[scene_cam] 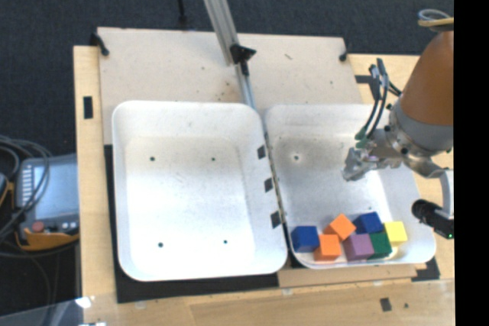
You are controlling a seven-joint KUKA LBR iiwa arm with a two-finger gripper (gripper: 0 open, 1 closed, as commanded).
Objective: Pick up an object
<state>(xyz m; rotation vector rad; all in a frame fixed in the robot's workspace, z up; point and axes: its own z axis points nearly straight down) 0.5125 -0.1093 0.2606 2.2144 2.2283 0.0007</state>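
Several small cubes lie clustered at the near edge of the right bin (306,133): a blue cube (305,237), two orange cubes (342,225) (328,245), a purple cube (358,246), a green cube (380,244), a second blue cube (369,222) and a yellow cube (395,232). My gripper (354,166) hangs over the right side of that bin, above and behind the cubes. Nothing shows between its fingers.
The left bin (122,164) sits beside the right one, their rims meeting mid-bench. A slanted aluminium pole (218,8) rises from behind the bins. A control pendant (47,202) with cables lies off the bench at the left.
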